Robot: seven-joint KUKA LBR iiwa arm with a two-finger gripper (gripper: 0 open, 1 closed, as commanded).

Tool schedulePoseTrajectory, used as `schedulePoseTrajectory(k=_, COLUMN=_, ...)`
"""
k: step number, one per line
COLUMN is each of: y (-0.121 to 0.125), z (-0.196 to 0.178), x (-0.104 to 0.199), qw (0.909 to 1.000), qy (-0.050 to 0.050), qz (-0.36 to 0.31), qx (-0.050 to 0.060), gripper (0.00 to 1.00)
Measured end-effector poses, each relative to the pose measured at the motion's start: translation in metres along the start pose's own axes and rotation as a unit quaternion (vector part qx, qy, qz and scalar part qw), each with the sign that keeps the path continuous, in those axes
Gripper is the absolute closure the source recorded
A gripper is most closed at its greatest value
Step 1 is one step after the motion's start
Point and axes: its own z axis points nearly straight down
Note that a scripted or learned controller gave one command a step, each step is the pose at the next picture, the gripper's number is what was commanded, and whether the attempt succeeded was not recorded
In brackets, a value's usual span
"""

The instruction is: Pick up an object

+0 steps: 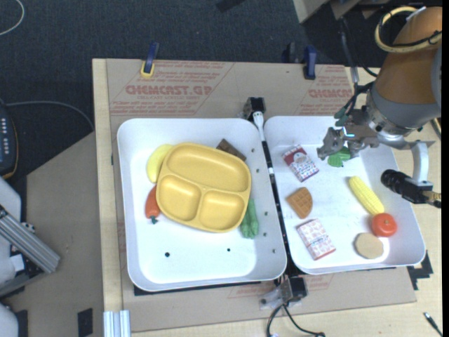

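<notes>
Looks like the reaching-and-closing step of the pick. Claw (335, 144) low over the far end of the right bin (414, 255), just at a small green piece (339, 159) that lies on the bin floor, touching or nearly touching it from above. Cannot tell whether wide or narrow, nor whether the green piece is truly gripped; judged as not yet lifted, since it sits level with the bin floor.

Close by in the same bin: a red and white packet (300, 163) just to the left of the green piece, a corn cob (366, 194) nearer the camera, a brown waffle (301, 202), a second packet (316, 239), a tomato (384, 224) and a tan round slice (368, 245), all well apart from the claw.

Next, probably: settle squarely around the green piece, close firmly, then rise straight up. Calls for care with the near packet, and for a check on the way up that the piece comes along.
</notes>
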Motion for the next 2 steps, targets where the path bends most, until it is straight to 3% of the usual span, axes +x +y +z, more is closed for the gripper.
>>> schedulePoseTrajectory(k=2, y=0.033, z=0.008, x=0.115, qw=1.0, qy=0.001, qz=-0.002, qx=0.001, gripper=1.0)
